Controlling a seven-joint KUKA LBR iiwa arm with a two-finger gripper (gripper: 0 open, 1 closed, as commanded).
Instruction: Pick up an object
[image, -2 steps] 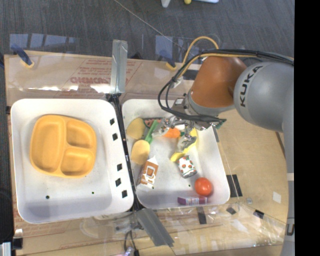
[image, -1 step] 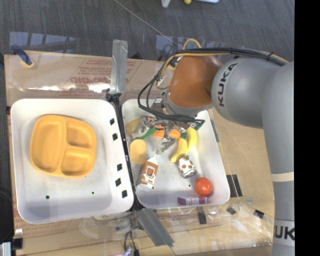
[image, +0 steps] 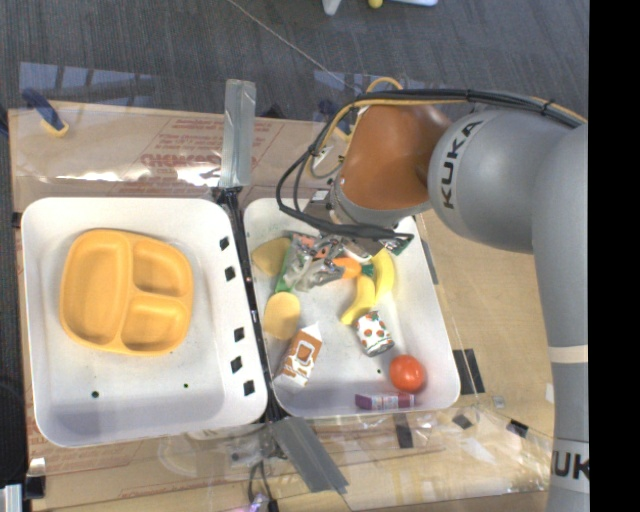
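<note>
My gripper (image: 322, 262) reaches down into the back of the right bin (image: 440, 340), under the orange wrist band. It hangs among a pile of toy food: a green item (image: 290, 265), an orange piece (image: 347, 266) and a yellow banana (image: 370, 285). A small can (image: 374, 333), a red tomato (image: 407, 373), a little carton (image: 300, 355), a yellow round item (image: 282, 316) and a purple tube (image: 385, 401) lie nearer the front.
The left bin (image: 60, 400) holds a yellow divided plate (image: 125, 290). A black divider with clips (image: 245, 300) runs between the two bins. The grey arm (image: 520, 170) covers the bench at the right.
</note>
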